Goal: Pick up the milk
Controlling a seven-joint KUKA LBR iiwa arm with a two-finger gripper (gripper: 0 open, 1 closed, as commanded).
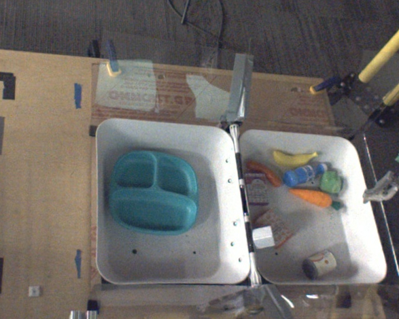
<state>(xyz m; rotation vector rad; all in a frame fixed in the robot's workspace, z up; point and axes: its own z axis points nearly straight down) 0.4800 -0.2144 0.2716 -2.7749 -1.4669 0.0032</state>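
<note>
soft, even overhead light, slight blur, faint glare on bins

Two white bins; one teal plate; one banana; one carrot; one blue bottle

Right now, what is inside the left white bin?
The left white bin holds a teal plastic divided plate lying flat, with three bare compartments. Whatever is beneath the plate is covered and cannot be seen.

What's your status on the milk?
Gripper at right bin's right rim, holding nothing. Milk lying at bin's left wall, untouched. Carrot and bottle lie between.
</note>
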